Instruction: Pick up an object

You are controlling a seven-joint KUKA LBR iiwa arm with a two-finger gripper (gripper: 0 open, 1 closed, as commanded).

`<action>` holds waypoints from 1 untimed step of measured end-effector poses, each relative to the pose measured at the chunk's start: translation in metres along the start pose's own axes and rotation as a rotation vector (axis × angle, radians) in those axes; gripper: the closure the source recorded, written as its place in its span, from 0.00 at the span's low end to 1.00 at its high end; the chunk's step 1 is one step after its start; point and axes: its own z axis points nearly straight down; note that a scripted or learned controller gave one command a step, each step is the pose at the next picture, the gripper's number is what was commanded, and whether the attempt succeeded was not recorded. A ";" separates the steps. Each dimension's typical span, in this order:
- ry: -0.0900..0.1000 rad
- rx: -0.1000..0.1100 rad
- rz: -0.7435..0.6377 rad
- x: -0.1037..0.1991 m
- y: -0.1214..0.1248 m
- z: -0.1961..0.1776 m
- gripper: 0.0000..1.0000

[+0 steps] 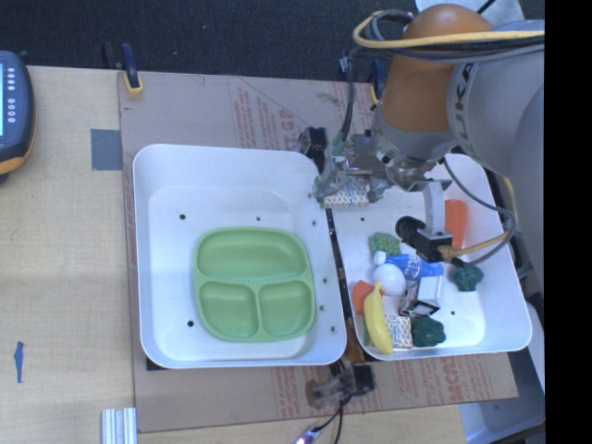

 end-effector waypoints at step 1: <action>-0.001 0.004 0.009 -0.034 -0.032 -0.029 1.00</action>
